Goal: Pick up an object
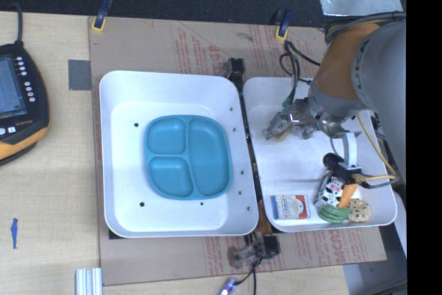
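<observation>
On a cardboard-covered wooden bench, 2 white bins.

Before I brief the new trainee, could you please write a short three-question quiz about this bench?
1. True or false: the blue divided plate lies in the left bin.
2. The small card in the right bin lies near which edge: A) far, B) near?
3. Fill in: the gripper hovers over the ___ bin.

Key: 1 true; 2 B; 3 right.
</observation>
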